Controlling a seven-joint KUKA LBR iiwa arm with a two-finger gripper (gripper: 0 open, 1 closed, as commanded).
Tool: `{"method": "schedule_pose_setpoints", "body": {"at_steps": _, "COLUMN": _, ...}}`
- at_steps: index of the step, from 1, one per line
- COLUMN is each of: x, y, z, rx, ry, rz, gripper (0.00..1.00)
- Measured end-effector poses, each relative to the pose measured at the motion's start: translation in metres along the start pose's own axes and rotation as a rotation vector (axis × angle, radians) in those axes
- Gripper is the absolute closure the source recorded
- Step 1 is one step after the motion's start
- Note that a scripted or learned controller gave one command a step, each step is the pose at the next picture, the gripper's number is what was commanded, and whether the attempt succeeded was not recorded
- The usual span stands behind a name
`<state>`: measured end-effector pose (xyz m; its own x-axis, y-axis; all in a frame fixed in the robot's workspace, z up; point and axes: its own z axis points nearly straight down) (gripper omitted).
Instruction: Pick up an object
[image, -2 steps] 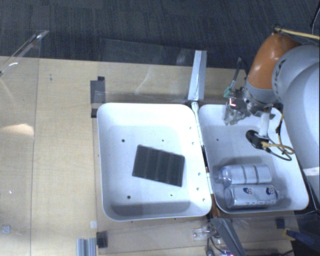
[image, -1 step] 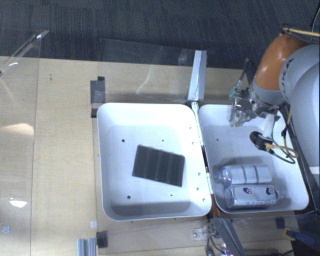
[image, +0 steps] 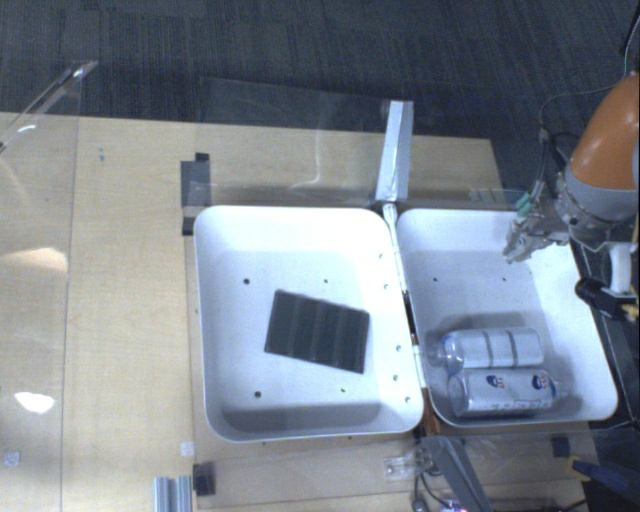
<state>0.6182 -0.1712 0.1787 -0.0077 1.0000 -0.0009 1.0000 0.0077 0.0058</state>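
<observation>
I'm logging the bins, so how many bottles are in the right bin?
2. Both lie on their sides at the near end of the right bin: one bottle just behind the other bottle, side by side. More could be hidden.

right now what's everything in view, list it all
bins: 2, white, side by side on the bench
pad: 1, dark grey and ribbed, lying flat in the left bin, near its middle
bottles: 2, clear and silvery, lying on their sides next to each other at the near end of the right bin
bench: 1, light wood, under both bins
clear sheet: 1, transparent, over the bench's left part
strut: 1, grey metal, rising behind the seam between the bins
arm: 1, grey with an orange band, at the right edge
gripper: 1, grey, over the far right corner of the right bin, nothing seen in it
</observation>
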Motion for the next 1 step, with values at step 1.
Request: {"method": "schedule_pose_setpoints", "body": {"at_steps": 1, "x": 0.0, "y": 0.0, "z": 0.0001, "rx": 0.0, "ry": 0.0, "rz": 0.0, "gripper": 0.0}}
